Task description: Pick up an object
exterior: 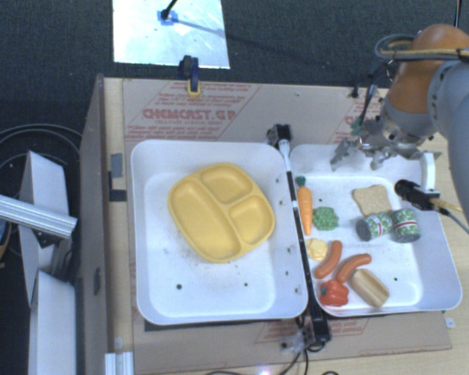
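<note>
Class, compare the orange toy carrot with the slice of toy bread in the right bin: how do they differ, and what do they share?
The orange toy carrot is long, thin and tapered; the slice of toy bread is flat and squarish. The carrot is orange with a green top; the bread is tan. The carrot lies at the bin's left wall, the bread further right. Both lie flat in the right white bin.

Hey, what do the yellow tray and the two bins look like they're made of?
The tray looks like moulded plastic, matte: even yellow colour, soft rounded compartment ridges, little glare. The left bin and right bin look like thin formed white plastic, slightly glossy, with rounded lips. Material is a guess from appearance only.
</note>
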{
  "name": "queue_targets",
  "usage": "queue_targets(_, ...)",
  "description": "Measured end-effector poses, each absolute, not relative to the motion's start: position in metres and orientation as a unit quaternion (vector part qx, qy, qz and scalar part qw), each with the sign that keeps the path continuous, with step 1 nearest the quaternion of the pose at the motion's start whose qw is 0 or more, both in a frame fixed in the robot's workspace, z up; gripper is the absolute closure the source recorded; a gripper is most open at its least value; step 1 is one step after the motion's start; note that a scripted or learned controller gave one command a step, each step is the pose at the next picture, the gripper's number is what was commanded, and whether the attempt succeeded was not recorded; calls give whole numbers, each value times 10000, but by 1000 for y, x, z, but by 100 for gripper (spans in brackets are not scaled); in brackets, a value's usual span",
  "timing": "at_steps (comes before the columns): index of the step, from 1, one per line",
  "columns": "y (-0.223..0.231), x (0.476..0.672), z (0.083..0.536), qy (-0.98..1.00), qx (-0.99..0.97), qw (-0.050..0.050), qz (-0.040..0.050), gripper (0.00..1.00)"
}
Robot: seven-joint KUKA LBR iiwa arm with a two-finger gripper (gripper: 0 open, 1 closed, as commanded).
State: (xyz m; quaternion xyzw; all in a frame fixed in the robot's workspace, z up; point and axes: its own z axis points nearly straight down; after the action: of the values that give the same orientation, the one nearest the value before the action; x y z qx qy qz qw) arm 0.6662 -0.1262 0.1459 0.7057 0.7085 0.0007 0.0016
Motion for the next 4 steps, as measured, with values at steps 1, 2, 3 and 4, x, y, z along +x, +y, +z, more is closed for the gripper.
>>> queue_targets(1,-162,613,108,7077,7065,6,0,0)
queue_targets(2,-152,579,84,7075,7068,5,3,0)
queue_targets(3,-145,541,84,7073,7069,2,2,0)
queue_targets(4,-145,542,95,7076,7066,14,11,100)
